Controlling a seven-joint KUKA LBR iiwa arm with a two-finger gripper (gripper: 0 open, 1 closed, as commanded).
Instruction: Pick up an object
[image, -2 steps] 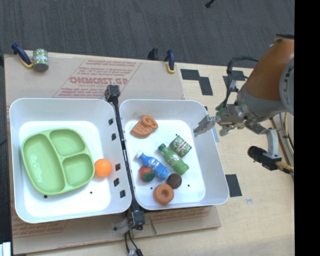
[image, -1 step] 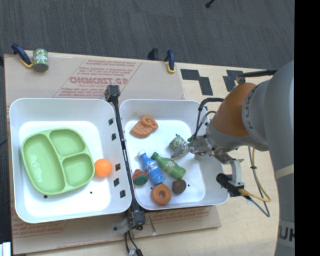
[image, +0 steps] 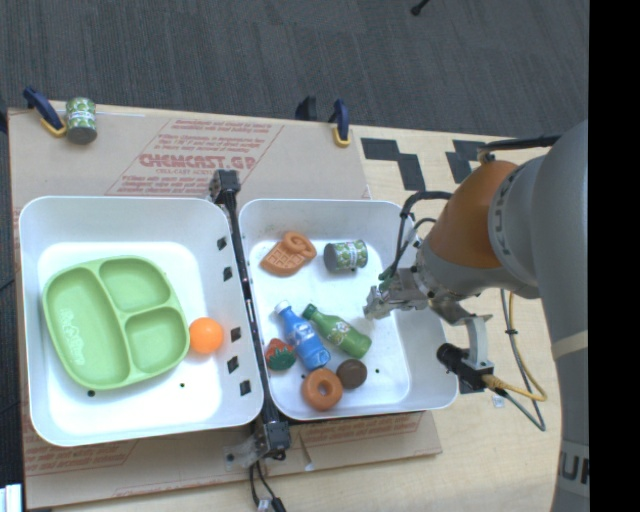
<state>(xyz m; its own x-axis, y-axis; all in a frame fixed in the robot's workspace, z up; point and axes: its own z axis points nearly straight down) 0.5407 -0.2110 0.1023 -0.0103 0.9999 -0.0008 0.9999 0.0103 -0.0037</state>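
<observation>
Two white bins side by side on a cardboard sheet. Left bin (image: 60, 225): green divided plate (image: 113, 320) in the middle-left, orange ball (image: 205, 336) just beside its right edge, touching or nearly. Right bin (image: 385, 385) holds the clutter: orange-brown croissant-shaped toy (image: 289, 253) at upper left, small green can (image: 346, 256) lying on its side to its right, apart from it. Lower centre is a tight cluster: blue bottle (image: 302, 338) and green bottle (image: 338, 332) lying tilted and side by side, touching; a small red and green piece (image: 279, 353) at the blue bottle's lower left; brown doughnut (image: 322, 389) below them; dark brown ball (image: 351, 374) just right of the doughnut, under the green bottle's base. Another green can (image: 81, 118) sits at the upper left of the frame on the board, next to a blue-and-yellow clamp (image: 45, 110); second clamp (image: 340, 122) at top centre.

Arm enters from the right, orange band over the bin's right rim. Gripper (image: 385, 299) is at the right side of the right bin, centre-right of frame, over bare bin floor. Nothing between its tips; whether they are open or closed can't be told, too small and dark. Closest items: green bottle just left and below it, can up and left, both apart from it.
</observation>
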